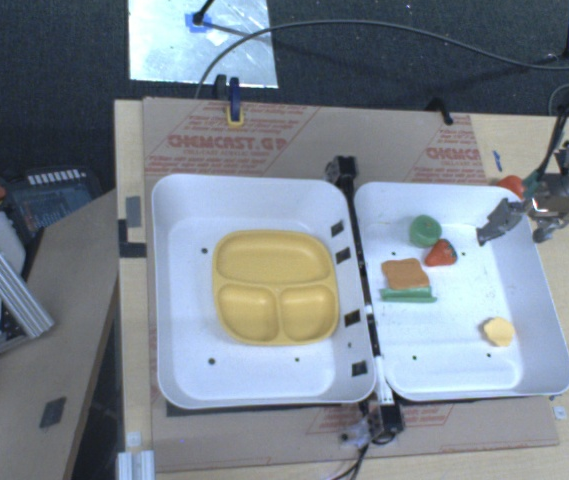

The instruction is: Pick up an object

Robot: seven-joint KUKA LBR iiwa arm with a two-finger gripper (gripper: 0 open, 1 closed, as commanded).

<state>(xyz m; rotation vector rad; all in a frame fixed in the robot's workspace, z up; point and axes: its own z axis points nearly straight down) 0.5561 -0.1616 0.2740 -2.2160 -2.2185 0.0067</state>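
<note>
We see the gripper [517, 220] open and holding nothing over the right bin's [539, 298] far right corner, near the green object [425, 230].

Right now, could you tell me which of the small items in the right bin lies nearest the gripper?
The red piece, beside the green round one, lies closest to the gripper; the yellow piece sits farther off, toward the bin's near edge.
</note>
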